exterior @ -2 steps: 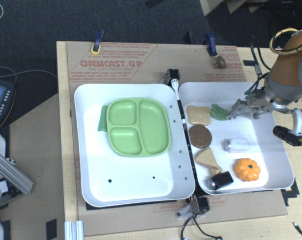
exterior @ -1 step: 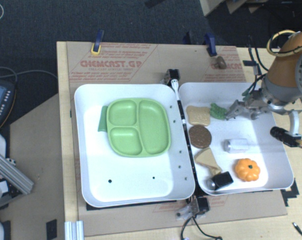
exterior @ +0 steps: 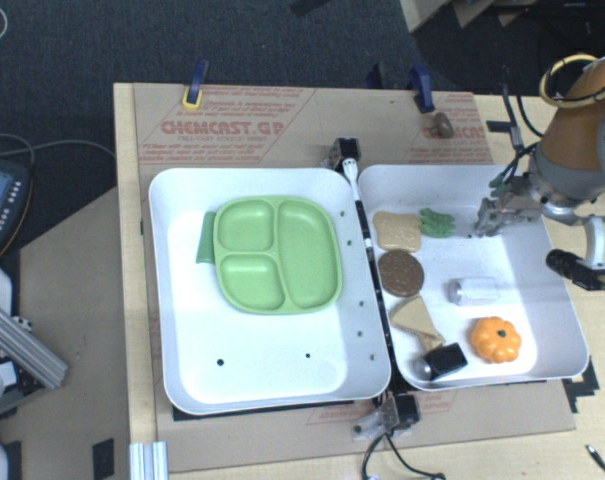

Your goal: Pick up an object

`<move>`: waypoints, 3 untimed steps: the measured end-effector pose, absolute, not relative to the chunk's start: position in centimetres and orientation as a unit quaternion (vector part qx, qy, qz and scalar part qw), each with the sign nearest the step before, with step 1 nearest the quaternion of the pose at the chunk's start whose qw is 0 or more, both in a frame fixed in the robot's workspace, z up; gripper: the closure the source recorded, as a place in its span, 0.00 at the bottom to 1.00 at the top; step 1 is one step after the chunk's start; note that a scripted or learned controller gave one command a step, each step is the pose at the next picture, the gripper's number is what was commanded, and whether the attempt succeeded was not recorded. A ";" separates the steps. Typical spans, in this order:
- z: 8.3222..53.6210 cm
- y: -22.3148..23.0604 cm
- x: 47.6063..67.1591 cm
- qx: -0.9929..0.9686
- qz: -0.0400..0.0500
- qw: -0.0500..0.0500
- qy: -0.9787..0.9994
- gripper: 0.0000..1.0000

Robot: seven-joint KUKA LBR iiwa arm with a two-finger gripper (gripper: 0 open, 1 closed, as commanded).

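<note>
The right bin [exterior: 542, 268] holds several small objects: a tan bread slice [exterior: 397, 231], a green leafy piece [exterior: 437, 222], a brown round patty [exterior: 400, 273], a pale white cylinder [exterior: 474, 290], a tan wedge [exterior: 416, 317], a black block [exterior: 445, 360] and an orange pumpkin [exterior: 496, 339]. My gripper [exterior: 495, 213] hangs over the upper right part of this bin, right of the green piece and above the white cylinder. Nothing shows between its fingertips.
The left bin [exterior: 182, 298] holds a green three-compartment tray [exterior: 278, 253]. Cardboard lies under both bins, with a yellow clamp [exterior: 193, 90] and a blue clamp [exterior: 421, 88] at its far edge. The arm's orange band [exterior: 577, 133] stands at the right.
</note>
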State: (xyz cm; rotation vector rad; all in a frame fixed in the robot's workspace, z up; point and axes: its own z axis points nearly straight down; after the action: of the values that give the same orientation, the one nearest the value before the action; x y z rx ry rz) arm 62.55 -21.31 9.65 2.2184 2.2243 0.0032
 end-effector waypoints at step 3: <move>22.6 -20.8 63.1 0.707 0.001 0.003 0.707 1.00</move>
State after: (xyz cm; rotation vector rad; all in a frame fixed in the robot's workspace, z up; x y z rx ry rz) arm 63.15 -20.77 22.65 2.2170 2.2180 0.0037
